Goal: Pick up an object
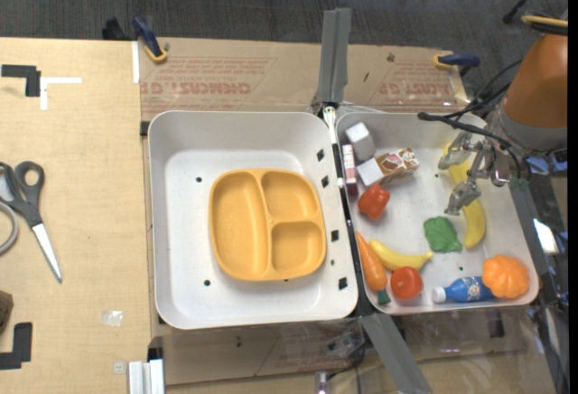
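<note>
My gripper [459, 177] hangs low over the right bin [433, 123], near its right wall, and stands open. A small yellow piece [460, 170] shows between its spread fingers; I cannot tell whether they touch it. Just below lies a yellow banana [474, 223], with a green toy [442, 234] to its left. Other objects in this bin are a red pepper [374, 201], a brown snack packet [397, 164], a grey block [358, 138], a second banana [403, 254], a carrot [372, 265], a tomato [406, 283], a blue-and-white bottle [461, 291] and an orange pumpkin [506, 276].
The left bin [172, 202] holds a yellow divided plate [268, 223]. Scissors [32, 213] lie on the bench at far left. The arm's orange band [542, 85] sits over the right bin's far right corner, with cables around it.
</note>
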{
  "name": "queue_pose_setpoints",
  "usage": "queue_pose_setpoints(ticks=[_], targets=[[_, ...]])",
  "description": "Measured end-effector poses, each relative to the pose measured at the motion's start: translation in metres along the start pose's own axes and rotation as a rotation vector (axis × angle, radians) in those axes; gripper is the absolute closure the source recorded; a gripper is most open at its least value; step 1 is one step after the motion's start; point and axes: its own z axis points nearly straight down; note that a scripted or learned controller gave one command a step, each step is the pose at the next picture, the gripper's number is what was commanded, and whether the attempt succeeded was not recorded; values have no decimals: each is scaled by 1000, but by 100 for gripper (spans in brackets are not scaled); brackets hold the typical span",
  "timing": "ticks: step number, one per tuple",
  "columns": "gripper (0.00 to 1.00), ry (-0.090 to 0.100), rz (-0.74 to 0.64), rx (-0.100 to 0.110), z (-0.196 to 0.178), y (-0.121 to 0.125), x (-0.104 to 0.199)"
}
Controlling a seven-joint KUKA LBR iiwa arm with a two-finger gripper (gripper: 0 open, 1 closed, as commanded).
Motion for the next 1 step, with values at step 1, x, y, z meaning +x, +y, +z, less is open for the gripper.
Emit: queue_pose_setpoints(ticks=[1], targets=[[100, -8, -1, 1, -12, 0, -2]])
